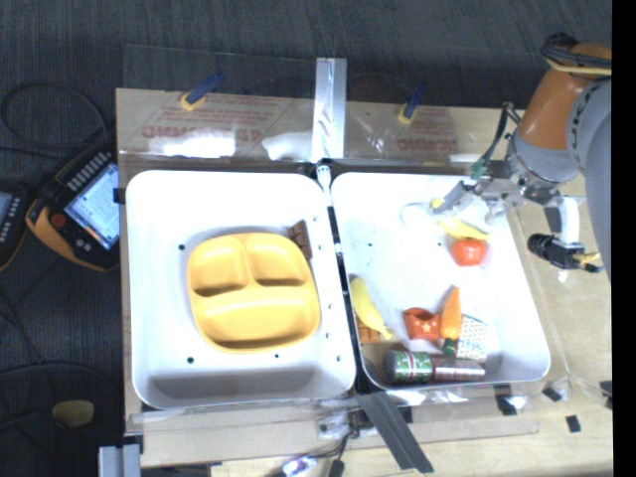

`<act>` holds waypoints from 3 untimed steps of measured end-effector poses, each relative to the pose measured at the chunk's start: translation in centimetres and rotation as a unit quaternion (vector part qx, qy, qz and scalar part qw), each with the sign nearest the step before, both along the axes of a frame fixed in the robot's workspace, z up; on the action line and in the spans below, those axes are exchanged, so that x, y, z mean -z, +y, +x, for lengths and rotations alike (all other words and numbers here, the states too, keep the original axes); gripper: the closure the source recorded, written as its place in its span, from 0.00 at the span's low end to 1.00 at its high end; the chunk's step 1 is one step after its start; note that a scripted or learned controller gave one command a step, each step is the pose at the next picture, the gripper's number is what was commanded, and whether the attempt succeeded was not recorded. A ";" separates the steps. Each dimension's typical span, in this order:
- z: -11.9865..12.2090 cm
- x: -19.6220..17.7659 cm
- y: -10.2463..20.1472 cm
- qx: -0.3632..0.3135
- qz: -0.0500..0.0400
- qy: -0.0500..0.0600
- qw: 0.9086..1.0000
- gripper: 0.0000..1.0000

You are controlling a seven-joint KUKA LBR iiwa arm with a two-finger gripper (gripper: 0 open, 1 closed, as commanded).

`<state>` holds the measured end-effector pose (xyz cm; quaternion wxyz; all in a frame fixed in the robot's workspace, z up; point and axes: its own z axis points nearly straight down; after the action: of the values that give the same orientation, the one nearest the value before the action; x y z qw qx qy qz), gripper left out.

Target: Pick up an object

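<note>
Claw (465,193) hangs over the far right corner of the right bin (532,306); whether it is apart or together cannot be told, and nothing can be seen clamped in it. Just beside it, toward the near side, lies a small yellow piece (463,230), and touching that a red tomato-like ball (469,251).

Further along the same bin lie one orange carrot (450,316) against one red cup (420,323), one speckled packet (475,338), one yellow banana (368,306) along the left wall, and one green-and-red can (409,367) on its side at the near wall; its label is too small to read.

The left bin (159,266) holds one yellow divided tray (253,288) with three compartments.

Behind both bins, reddish print on a board (214,125) is too blurred to read. Two blue-and-yellow clips (202,89) sit there.
</note>
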<state>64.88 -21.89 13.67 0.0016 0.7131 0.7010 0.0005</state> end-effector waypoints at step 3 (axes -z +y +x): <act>-4.5 4.3 0.7 -0.063 0.003 -0.007 0.998 0.00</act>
<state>60.35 -21.23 9.32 0.0038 0.6674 0.7446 0.0078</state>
